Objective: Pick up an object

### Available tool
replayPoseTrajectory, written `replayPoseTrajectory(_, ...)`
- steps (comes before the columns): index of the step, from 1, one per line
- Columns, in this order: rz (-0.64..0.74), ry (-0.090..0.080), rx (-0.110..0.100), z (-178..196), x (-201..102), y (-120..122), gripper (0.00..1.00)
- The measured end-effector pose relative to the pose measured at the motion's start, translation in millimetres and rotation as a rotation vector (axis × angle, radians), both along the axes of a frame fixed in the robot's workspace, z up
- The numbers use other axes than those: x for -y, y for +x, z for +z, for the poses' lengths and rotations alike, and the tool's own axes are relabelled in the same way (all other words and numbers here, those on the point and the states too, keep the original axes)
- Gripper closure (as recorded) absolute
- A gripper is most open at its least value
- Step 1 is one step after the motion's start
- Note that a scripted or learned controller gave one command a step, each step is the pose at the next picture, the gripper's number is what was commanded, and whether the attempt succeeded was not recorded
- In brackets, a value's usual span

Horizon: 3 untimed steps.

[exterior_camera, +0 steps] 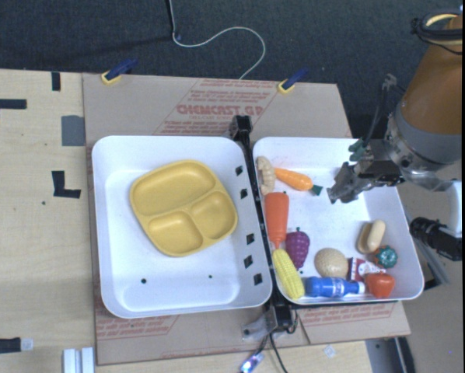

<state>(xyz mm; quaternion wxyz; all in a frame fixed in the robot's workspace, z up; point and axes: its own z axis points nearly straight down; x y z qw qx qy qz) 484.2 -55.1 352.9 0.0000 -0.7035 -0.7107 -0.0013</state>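
Pickup not yet made

Nothing is seen between the jaws of the dark two-finger gripper [343, 193], which hangs over the upper right part of the right-hand shallow white bin [337, 151]; whether the jaws are apart or together cannot be told from this slanted view. All the candidate objects are found lying in that bin. A small orange toy carrot [292, 179] is placed near the top, just left of the gripper, and a larger orange carrot [276, 215] is laid along the left wall, with a purple bunch of grapes [297, 247] and a yellow corn cob [288, 273] below it. A tan bread roll [371, 236] is set against the right wall, and a blue bottle [333, 288] is stretched along the bottom edge. A yellow divided plastic tray [183, 206] is held by the left bin [113, 231]. The task is judged to be at its start: an object is yet to be chosen, closed upon and lifted.
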Motion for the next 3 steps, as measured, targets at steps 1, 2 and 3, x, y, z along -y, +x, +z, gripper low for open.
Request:
replayPoseTrajectory(1,-0.006,-0.002,0.004,64,-23,0,1.00)
replayPoseTrajectory(2,-0.003,-0.001,0.002,101,-80,0,1.00)
replayPoseTrajectory(3,-0.004,-0.003,-0.016,-26,-133,-2,1.00)
